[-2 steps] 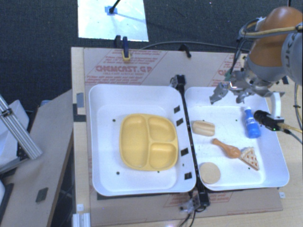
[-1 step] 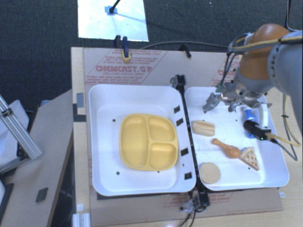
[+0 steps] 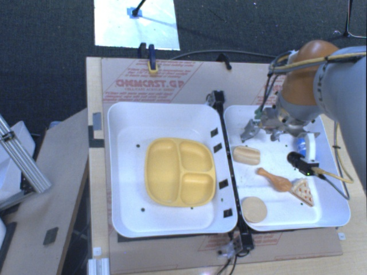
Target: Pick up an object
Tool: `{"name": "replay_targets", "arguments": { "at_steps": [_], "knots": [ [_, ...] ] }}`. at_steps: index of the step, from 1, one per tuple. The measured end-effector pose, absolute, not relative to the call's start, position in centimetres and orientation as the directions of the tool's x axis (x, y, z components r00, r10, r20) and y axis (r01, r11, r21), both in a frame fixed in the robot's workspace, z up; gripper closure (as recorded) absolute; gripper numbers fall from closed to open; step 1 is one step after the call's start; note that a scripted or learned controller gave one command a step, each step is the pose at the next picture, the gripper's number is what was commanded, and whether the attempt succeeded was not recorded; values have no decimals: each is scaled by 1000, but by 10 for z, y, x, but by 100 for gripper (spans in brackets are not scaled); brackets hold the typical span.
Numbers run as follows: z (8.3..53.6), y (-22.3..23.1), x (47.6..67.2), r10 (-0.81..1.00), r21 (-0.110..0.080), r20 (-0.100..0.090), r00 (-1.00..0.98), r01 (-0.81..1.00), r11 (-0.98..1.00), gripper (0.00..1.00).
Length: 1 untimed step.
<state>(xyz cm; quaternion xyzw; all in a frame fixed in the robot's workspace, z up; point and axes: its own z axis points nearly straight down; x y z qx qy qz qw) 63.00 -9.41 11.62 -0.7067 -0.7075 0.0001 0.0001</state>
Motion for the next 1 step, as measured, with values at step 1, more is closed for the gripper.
{"name": "replay_targets", "arguments": {
  "at_steps": [1],
  "knots": [
    [85,-94,631,1000,2,0,-1,1000,1,0]
  ]
}}
